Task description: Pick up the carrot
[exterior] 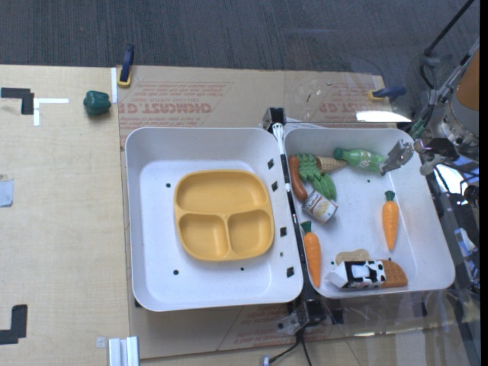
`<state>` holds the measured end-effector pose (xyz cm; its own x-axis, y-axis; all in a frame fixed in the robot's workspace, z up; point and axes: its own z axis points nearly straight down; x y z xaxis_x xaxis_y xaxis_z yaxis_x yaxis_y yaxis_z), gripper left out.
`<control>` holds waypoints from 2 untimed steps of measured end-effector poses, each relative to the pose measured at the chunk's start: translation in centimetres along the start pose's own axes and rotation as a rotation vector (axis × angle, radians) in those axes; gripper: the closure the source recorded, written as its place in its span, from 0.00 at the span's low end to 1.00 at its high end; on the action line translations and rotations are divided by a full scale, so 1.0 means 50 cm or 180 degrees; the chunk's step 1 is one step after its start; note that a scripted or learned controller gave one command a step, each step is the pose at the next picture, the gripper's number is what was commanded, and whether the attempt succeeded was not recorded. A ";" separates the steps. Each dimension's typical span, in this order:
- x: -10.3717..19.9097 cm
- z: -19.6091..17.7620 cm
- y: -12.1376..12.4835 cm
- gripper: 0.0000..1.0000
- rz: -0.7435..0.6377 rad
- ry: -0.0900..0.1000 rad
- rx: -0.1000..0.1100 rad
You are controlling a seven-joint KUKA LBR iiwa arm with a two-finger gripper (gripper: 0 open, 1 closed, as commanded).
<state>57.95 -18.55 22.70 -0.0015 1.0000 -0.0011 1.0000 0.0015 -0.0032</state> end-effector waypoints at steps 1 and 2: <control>-0.053 0.149 -0.055 0.00 0.0001 -0.0002 -0.0005; -0.052 0.272 -0.035 0.00 0.0364 0.0060 0.0004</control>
<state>56.14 -21.16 9.11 0.1125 0.9935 0.0172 0.9936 -0.1125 -0.0053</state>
